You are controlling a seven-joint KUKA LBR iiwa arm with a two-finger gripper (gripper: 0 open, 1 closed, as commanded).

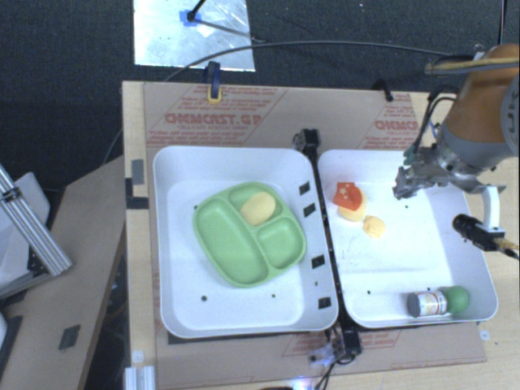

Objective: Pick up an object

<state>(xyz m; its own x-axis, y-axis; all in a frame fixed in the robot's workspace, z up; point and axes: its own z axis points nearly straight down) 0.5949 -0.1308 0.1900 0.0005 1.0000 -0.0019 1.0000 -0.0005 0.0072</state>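
The gripper (404, 187) hangs at three o'clock of the orange-topped block (348, 199), likely lining up; whether it is spread or pinched, I cannot tell.

My lab test bench.
Two white bins (244, 165) sit on a printed board (219, 116), clamped (213, 81), cables trailing over dark carpet (65, 55).

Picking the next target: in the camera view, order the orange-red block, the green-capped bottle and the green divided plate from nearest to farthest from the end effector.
1. Orange-red block: right bin, just left of the end effector.
2. Green-capped bottle: right bin's front edge, lying on its side.
3. Green divided plate: left bin, across the divider.
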